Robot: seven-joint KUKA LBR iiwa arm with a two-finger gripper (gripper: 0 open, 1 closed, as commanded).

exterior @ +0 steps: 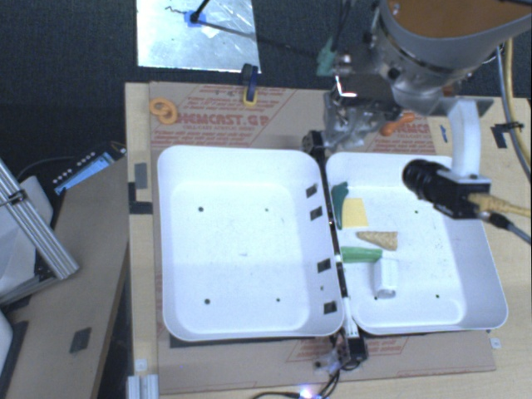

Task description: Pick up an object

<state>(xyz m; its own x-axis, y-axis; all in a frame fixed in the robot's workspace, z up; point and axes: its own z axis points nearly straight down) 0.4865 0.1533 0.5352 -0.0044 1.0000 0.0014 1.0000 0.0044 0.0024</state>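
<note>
The right bin [465,306] holds several small objects near its left wall: a dark green piece [339,198], a yellow block [356,213], a tan wedge [379,239], a green marker-like stick [361,256] and a small whitish object [384,278]. My gripper [347,127] hangs below the grey wrist over the far left corner of the right bin, behind the objects and apart from them. Something orange [397,125] shows just right of the gripper, by the wrist; I cannot make out what it is.
The left bin [241,248] lies beside the right one, joined by a black clipped seam [331,248]. A black cylinder [436,185] on a white bracket juts from the arm over the right bin. A yellow clamp [249,86] and an orange ring [163,110] sit on the board behind.
</note>
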